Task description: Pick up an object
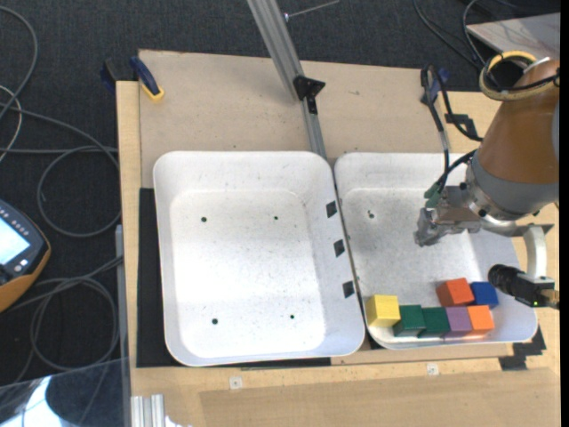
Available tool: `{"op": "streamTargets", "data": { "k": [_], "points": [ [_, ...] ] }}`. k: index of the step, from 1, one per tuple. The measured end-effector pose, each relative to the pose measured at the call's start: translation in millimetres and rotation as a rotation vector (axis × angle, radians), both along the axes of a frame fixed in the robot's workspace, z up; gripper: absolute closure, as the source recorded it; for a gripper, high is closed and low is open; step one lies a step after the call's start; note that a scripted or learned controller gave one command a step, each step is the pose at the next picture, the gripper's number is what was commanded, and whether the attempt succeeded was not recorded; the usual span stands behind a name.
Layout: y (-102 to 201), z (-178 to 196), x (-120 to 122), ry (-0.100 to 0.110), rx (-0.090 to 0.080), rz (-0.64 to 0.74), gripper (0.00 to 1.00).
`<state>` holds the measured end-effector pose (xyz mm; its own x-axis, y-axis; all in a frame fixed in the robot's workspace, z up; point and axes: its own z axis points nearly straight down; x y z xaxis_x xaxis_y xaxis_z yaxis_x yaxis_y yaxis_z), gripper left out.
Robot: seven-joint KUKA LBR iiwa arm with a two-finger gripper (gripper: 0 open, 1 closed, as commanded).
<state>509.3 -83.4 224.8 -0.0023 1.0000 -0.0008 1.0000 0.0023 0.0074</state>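
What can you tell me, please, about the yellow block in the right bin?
The yellow block is a small cube of plain, matte colour, possibly wood or foam. It sits flat on the floor of the right bin near the front rim, at the left end of the block cluster. Its right side meets or nearly meets a green block. The gripper hangs apart from it.

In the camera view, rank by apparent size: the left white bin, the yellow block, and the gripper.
1. Left white bin, by far the largest.
2. Gripper, clearly smaller; it hangs nearer the camera than the blocks, which may inflate it.
3. Small yellow cube-shaped block, smallest, in the right bin.
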Motion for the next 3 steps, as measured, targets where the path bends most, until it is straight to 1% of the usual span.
{"op": "streamTargets", "data": {
  "k": [1,2,3],
  "points": [
    [56.0,13.3,5.0,0.004,0.003,0.005,1.00],
    [114.2,13.5,19.9,0.006,0.004,0.006,1.00],
    [164.0,17.3,30.7,0.006,0.004,0.005,1.00]
  ]
}}
